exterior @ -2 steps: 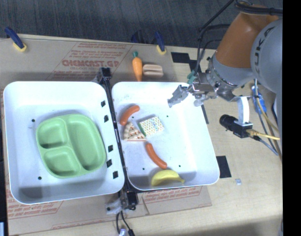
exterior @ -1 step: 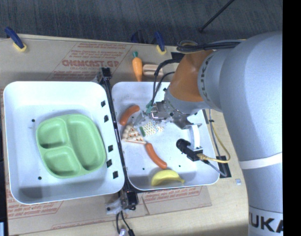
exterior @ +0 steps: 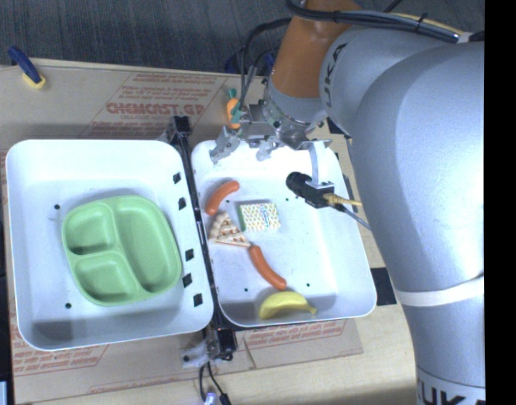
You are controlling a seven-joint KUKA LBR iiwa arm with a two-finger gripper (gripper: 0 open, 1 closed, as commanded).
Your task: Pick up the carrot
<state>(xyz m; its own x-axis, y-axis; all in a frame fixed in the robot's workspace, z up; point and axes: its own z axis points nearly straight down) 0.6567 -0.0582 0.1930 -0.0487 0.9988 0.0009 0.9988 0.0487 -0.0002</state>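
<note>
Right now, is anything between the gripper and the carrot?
Nothing visible. The gripper hovers at the far edge of the right bin, and the carrot lies just in front of it on bare floor. The checkered packet sits beyond the carrot, not between.

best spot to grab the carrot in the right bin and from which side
A judgement: grip the carrot across its narrow middle, coming straight down from above. It lies flat and slanted on the bin floor, so set the pincer crosswise to its length, clear of the banana.
</note>
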